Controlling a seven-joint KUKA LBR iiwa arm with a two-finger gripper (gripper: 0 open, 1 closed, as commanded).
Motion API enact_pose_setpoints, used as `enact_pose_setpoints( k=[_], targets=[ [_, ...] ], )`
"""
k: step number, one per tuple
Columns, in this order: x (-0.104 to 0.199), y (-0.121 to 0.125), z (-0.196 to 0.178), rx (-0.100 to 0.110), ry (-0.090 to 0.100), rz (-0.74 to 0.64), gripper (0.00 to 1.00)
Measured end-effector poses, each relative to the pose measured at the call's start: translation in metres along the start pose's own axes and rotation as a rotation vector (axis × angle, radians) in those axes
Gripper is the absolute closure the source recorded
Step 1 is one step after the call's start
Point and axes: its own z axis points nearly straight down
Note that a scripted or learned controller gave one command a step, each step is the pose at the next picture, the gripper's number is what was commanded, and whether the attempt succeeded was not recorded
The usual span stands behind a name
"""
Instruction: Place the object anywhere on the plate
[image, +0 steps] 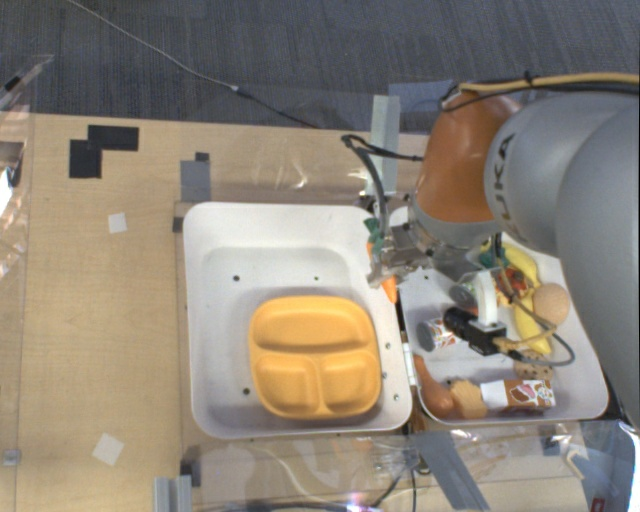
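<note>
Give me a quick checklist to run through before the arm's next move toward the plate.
1. Yellow plate lies flat in the left bin: ok.
2. Plate compartments free to receive something: ok.
3. Gripper holds an object: cannot tell; a small orange and green thing shows beside it.
4. Gripper over the plate: not ok; it sits at the wall between the bins.
5. Spare objects in the right bin, such as the banana: ok.

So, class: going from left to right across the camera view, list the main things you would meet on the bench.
Black L-shaped mark on the wooden bench → yellow three-compartment plastic plate → small white can with a red label → beige egg.
</note>
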Motion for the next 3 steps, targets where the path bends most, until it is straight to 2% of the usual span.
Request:
enact_pose_setpoints(
  k=[1,2,3],
  targets=[
    [0.079,-0.042,0.036,0.003,-0.001,-0.327,1.00],
    [0.119,-0.008,0.017,-0.002,-0.002,-0.460,1.00],
    [0.118,-0.008,0.017,-0.002,-0.003,-0.458,0.00]
  ],
)
